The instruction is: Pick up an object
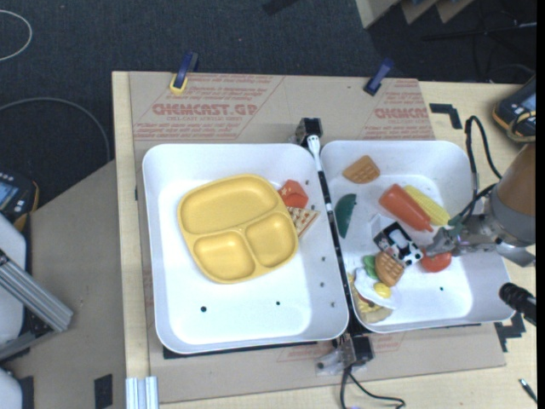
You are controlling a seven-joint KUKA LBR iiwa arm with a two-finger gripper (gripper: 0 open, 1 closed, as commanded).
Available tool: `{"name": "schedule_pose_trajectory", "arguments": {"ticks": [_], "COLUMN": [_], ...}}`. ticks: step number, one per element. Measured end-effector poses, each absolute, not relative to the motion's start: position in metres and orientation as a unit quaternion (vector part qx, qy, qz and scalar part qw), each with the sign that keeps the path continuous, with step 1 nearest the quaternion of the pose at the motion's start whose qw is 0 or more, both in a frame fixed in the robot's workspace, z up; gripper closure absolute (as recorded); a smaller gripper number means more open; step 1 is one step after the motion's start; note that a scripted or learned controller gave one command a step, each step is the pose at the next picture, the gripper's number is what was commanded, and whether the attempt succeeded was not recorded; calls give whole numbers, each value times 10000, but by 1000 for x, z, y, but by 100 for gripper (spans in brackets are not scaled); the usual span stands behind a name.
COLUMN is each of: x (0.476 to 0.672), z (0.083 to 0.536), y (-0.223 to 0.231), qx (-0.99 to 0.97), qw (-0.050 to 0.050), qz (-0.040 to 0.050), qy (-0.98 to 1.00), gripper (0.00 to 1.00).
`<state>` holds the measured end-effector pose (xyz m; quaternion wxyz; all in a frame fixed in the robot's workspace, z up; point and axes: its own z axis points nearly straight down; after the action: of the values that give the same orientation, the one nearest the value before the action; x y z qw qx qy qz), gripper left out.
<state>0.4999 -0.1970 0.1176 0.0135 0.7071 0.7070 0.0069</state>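
Observation:
The right bin (443, 301) holds several toy foods. Among them are an orange toast piece (361, 170), a green pepper (345, 213), an orange carrot (404, 206) beside a yellow corn cob (428, 203), a black-and-white piece (397, 239), a waffle (390, 270) and a fried egg (375, 293). A red tomato-like piece (437, 262) lies right of the waffle. My gripper (439, 247) reaches in from the right, its tip low and directly over that red piece. I cannot see whether it touches the piece.
The left bin (162, 254) carries a yellow divided plate (238, 227), with a red piece (293, 194) and a waffle wedge (303, 220) at the plate's right edge. A black divider rail (328, 228) runs between the bins. Cables hang by the arm at right.

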Motion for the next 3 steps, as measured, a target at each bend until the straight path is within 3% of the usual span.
{"name": "schedule_pose_trajectory", "arguments": {"ticks": [1,3], "x": [501,507], "z": [159,226], "y": [-197,-200], "qx": [7067,7064], "qw": [21,26], "qz": [3,8], "qy": [7075,7078], "gripper": [100,100]}}
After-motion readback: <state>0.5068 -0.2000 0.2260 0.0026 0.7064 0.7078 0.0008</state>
